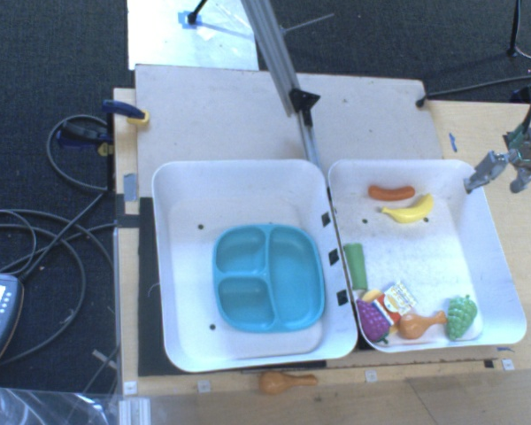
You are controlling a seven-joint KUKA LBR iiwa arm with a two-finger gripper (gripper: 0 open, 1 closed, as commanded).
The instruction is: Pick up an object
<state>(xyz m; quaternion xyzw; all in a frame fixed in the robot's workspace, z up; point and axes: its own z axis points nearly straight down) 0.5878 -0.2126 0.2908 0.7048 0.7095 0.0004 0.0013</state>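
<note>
The bench (248,113) is seen from above, with two shallow white bins set side by side on it. The left bin (181,264) carries a blue divided tray (269,278), lying flat near its middle. The right bin (491,264) holds the small things: a red sausage (391,192) and a yellow banana (409,209) lie close together near the far wall, the banana just beside and below the sausage. A green cylinder (355,266) is placed along the bin's left wall. In the near corner a cluster is found — purple grapes (373,318), a small red-and-white packet (395,300), a brown drumstick (419,324) and green grapes (461,316) — packed close, some touching. Another brown drumstick-like piece (286,381) lies on the bench in front of the bins, outside both.

The gripper (500,172) is seen at the right edge, above the far right corner of the right bin, well apart from every object. Its fingers appear spread apart — nothing is held between them.
</note>
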